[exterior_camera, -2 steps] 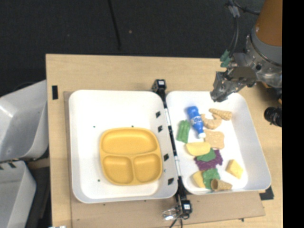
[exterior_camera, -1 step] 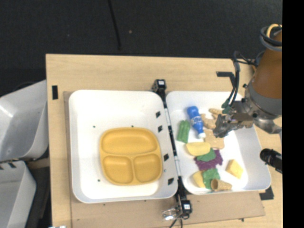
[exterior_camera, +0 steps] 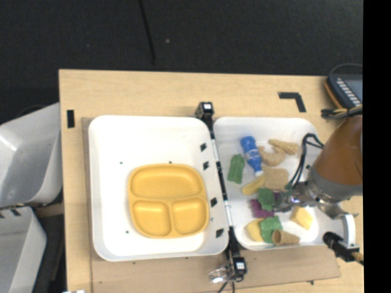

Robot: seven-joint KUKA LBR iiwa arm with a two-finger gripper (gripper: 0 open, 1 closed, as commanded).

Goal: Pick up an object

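The right bin (exterior_camera: 305,127) holds several toy foods. There is a blue bottle (exterior_camera: 249,152), a green piece (exterior_camera: 236,168), a tan croissant (exterior_camera: 285,146), a tan slice (exterior_camera: 276,177) and a yellow banana (exterior_camera: 253,186). Nearer the front lie a dark green piece (exterior_camera: 266,197), a purple piece (exterior_camera: 261,210), a yellow wedge (exterior_camera: 302,217), a green chunk (exterior_camera: 269,226) and a cone (exterior_camera: 285,237). My gripper (exterior_camera: 286,201) hangs low in this bin, just right of the dark green and purple pieces. I see nothing clearly held.
The left bin (exterior_camera: 104,163) holds a yellow divided plate (exterior_camera: 167,200). The arm's orange band (exterior_camera: 341,154) covers the right bin's right side. A handheld controller (exterior_camera: 345,90) lies at the bench's far right corner. Black clips run along the seam between the bins.
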